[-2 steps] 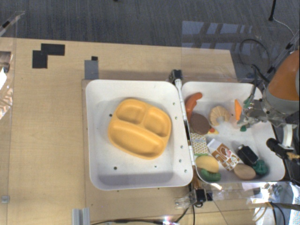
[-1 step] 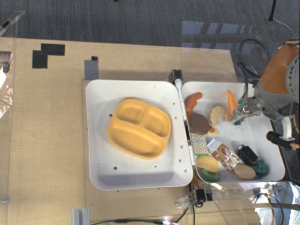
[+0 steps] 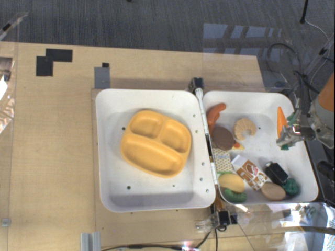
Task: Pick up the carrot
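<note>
While the tool point(image 3: 291, 135), its grip impossible to judge, hangs at the right bin's point(image 3: 261, 97) right wall, the carrot point(image 3: 281, 121) lies touching it there, apart from a croissant point(image 3: 245, 128), sausage point(image 3: 214, 112) and brown disc point(image 3: 223, 137); a yellow divided plate point(image 3: 156, 143) occupies the left bin point(image 3: 107, 156).

Croissant point(image 3: 245, 128) near carrot point(image 3: 281, 121)

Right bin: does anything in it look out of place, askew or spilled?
Nothing is spilled or broken. The carrot lies on its own against the right bin's far right wall, beside the gripper, while the other toy food is jumbled toward the left and front. The yellow tray in the left bin sits slightly skewed.
</note>
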`<action>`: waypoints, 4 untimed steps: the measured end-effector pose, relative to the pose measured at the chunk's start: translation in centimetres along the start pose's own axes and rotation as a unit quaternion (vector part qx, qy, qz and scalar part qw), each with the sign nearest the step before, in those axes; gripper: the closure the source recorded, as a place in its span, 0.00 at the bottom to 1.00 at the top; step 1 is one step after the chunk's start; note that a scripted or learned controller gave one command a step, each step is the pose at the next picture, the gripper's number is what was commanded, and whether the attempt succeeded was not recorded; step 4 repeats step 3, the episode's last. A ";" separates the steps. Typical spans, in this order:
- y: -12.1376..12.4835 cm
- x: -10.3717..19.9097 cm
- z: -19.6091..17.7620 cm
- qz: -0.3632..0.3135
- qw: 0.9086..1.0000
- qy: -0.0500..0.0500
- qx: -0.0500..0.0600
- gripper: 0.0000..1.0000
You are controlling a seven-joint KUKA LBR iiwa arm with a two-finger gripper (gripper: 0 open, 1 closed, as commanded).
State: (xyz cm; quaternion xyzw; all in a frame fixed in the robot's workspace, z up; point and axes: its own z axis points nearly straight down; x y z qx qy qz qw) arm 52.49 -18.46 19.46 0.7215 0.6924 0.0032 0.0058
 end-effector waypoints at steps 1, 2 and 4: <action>0.2 0.2 -0.9 -0.004 1.000 -0.001 -0.001 1.00; 0.5 0.2 -2.0 -0.007 1.000 -0.002 -0.004 1.00; -3.9 8.1 -4.7 0.067 0.998 0.003 0.004 1.00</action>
